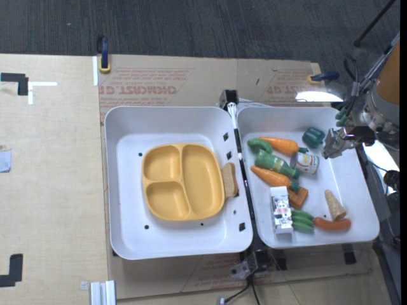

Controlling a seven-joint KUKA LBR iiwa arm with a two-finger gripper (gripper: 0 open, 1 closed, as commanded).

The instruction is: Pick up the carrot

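Fingers [333,146] hover above the right bin [356,227], right of the carrot [280,145].

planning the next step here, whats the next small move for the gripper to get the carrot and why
Probably shift the gripper left across the right bin toward the upper carrot. It sits near the bin's right rim, apart from the carrots, and that carrot lies exposed with its green top pointing left.
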